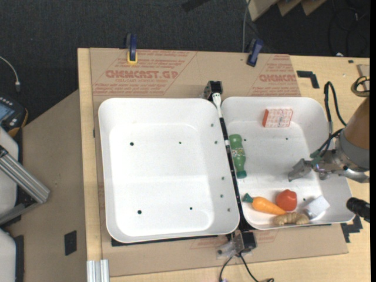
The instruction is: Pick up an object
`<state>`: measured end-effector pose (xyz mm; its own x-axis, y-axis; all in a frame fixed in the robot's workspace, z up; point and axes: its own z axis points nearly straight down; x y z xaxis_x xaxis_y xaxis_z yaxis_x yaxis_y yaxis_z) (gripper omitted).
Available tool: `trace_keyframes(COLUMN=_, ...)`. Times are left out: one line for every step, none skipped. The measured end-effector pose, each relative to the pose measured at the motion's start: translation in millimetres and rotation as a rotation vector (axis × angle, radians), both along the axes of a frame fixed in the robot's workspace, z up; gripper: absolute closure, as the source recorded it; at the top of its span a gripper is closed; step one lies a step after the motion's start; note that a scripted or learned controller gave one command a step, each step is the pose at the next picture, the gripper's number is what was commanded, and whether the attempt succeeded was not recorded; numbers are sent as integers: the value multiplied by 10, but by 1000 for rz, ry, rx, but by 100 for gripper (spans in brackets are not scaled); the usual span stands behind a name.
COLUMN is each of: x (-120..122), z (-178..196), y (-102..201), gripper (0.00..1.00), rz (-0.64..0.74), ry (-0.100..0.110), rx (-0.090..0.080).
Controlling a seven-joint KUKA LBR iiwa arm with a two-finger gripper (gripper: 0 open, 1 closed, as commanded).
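At the near edge of the desk (176, 257) a black clamp (242, 242) sits where the two bins meet. Just beyond it, the near corner of the right bin (305, 119) is crowded: a knobbly ginger root (292, 219) lies along the near rim, a carrot (265, 205) lies at a slant just beside it with its green top toward the divider, a red tomato (286, 200) touches the carrot's thick end, and a small white block (317, 207) rests near the right-hand rim. Little free floor is left among these four.

Farther in, the pincer (301, 169) reaches in from the right over the middle of the right bin, above bare white floor; whether its fingers are spread or closed I cannot tell, and nothing shows between them. Between it and the divider lies a green bottle (237, 155), lengthwise and close against the bin's left wall. The stretch from bottle to pincer is open.

Toward the far rim a pink-patterned box (277, 118) lies alone, well apart from everything else, with bare floor on all sides.

The left bin (111, 157) has its whole floor open, rim to rim. Past both bins, two blue clamps (131, 49) pin the brown board at the far edge of the desk
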<state>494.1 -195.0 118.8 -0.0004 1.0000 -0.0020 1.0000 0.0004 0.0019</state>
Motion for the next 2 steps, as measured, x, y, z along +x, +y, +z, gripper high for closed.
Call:
trace_keyframes(x=833, z=-357, y=634, gripper=0, rz=8, ry=-5, rx=1)
trace_keyframes(x=798, z=-239, y=589, gripper=100, rz=1, ry=-3, rx=0)
